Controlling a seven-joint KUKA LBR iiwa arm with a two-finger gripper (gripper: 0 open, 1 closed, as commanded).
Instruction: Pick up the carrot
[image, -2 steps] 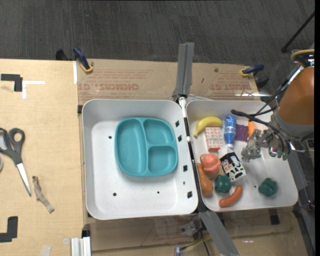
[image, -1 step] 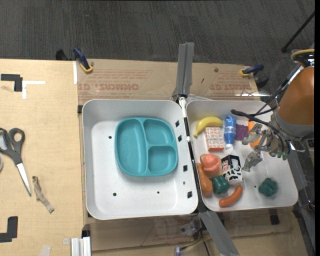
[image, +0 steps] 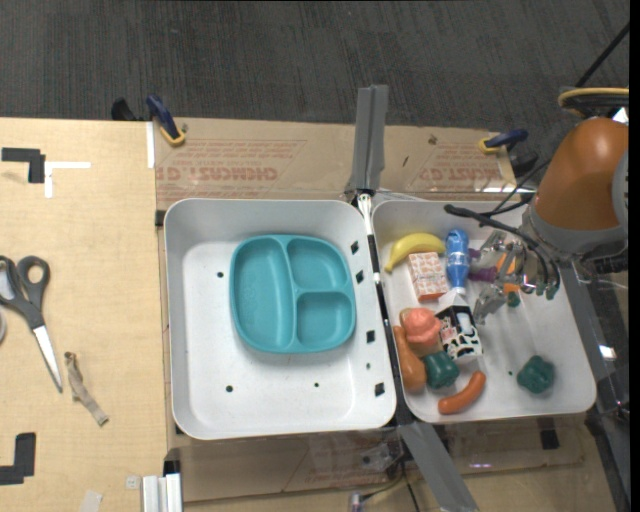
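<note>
Carrot position first: your long orange carrot (image: 408, 362) lies along the left wall of the right-hand shallow white bin (image: 570, 370), beside a green toy vegetable (image: 441, 371). Your metal two-finger gripper (image: 492, 296) hangs above that bin's middle; whether it is spread or closed, you cannot tell.

A teal plastic divided plate (image: 294, 294) is lying in the middle of the left white bin (image: 190, 400). Left of that plate, on the bench, grey-handled scissors (image: 30, 310) are resting. To the plate's right, in the neighbouring bin, a yellow toy banana (image: 412, 246), a blue bottle (image: 456, 256), a black-and-white cow-patterned carton (image: 459, 336) and a dark green toy pepper (image: 536, 374) are sitting.
</note>
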